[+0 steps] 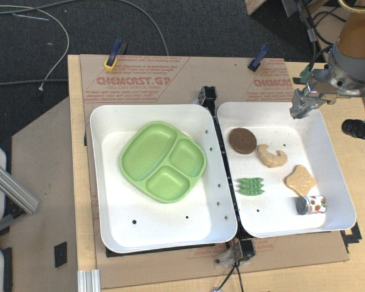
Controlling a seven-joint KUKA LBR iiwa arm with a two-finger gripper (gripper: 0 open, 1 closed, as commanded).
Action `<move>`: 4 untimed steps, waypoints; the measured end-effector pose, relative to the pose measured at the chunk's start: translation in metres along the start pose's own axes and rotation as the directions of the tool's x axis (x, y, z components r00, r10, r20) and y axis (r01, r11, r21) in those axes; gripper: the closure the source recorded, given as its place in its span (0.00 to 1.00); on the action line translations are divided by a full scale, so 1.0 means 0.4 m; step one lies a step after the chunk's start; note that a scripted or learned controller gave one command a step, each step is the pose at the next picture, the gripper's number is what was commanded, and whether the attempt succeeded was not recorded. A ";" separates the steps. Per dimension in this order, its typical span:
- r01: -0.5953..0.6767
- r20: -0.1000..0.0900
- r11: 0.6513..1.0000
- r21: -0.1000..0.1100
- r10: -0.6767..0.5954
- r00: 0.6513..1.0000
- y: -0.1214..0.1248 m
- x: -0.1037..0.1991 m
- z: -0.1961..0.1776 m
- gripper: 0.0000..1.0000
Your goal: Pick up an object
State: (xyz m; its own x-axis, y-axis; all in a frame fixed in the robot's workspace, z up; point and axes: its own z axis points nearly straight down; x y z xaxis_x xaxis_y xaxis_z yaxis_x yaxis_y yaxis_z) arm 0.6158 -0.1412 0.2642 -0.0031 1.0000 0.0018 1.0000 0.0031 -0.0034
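Gripper hung over the right bin's far corner, fingers unreadable; looked like the approach stage, needing a drop onto the cookie.

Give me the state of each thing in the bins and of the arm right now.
Green divided plate: flat in the left bin, nothing on it.
Brown round patty: lying loose, right bin.
Tan curved piece: loose.
Green bean bunch: loose.
Toast slice: loose.
Small spotted cup: on its side.
Gripper: over the right bin's far edge, holding nothing.
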 end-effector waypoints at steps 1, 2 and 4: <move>0.001 -0.001 1.000 0.001 -0.001 1.000 -0.063 0.123 0.024 1.00; 0.002 -0.001 1.000 -0.001 -0.002 1.000 -0.086 0.239 0.017 1.00; 0.002 -0.001 1.000 0.000 -0.002 1.000 -0.149 0.500 0.056 1.00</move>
